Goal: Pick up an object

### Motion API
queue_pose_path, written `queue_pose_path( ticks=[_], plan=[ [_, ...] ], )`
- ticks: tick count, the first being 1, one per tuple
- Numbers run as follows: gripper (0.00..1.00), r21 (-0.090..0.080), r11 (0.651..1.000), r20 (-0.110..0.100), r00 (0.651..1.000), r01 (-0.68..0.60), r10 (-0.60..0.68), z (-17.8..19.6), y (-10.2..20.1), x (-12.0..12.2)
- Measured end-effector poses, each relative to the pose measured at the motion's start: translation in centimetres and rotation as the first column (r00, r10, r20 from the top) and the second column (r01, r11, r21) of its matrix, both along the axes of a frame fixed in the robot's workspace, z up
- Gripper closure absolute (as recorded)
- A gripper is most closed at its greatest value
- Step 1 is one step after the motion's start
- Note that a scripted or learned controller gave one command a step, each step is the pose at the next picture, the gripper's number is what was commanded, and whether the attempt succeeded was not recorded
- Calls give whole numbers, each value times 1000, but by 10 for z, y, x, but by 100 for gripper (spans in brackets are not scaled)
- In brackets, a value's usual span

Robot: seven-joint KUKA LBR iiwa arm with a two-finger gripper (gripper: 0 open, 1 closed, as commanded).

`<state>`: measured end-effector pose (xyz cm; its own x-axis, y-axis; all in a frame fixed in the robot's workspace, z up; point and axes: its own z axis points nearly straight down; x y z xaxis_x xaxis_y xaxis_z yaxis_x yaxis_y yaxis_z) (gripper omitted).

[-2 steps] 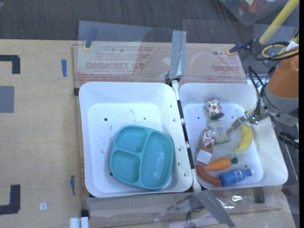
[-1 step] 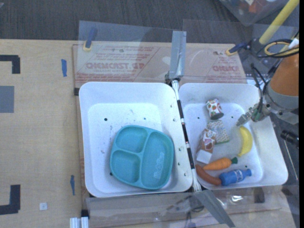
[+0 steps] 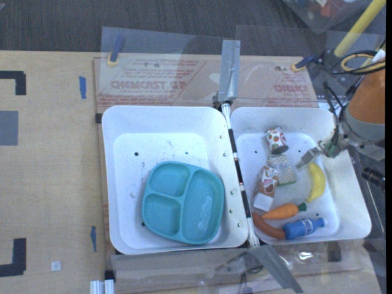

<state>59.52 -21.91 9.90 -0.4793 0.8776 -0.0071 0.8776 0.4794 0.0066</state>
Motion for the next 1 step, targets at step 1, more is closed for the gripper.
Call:
queue_pose_path(
  ticks=[1],
  plan=[
    [0,6,999,-5,999,51,-51,-12,-1,-28]
  ],
)
